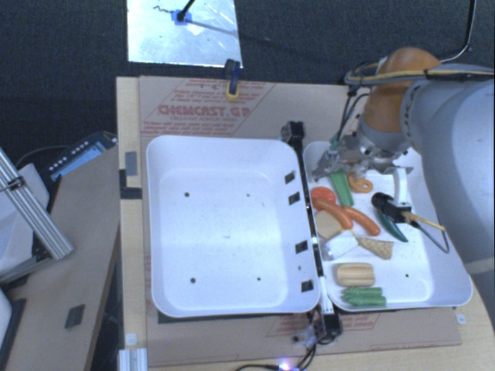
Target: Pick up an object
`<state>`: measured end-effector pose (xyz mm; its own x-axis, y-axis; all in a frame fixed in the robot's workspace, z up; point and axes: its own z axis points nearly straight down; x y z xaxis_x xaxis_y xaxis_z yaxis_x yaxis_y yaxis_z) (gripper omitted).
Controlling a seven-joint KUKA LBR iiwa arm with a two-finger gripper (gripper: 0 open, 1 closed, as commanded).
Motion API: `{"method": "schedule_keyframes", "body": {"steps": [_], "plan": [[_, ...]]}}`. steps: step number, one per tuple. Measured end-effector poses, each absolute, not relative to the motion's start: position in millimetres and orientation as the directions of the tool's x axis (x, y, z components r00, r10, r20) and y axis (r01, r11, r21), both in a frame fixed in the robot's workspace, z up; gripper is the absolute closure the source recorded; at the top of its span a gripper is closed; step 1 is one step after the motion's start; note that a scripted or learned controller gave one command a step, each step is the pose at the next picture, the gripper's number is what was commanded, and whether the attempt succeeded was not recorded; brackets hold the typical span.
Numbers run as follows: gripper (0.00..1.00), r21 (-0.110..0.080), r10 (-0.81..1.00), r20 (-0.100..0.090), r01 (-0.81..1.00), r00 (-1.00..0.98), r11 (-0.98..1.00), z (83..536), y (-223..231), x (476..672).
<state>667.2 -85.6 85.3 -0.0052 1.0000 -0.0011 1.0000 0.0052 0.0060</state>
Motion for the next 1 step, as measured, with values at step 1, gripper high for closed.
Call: {"method": "schedule_keyframes", "body": {"steps": [1], "plan": [[0.0, 0.003, 1.0, 0.014, 1.0, -0.006, 0.006, 127.5, -19.0, 668.0]]}}
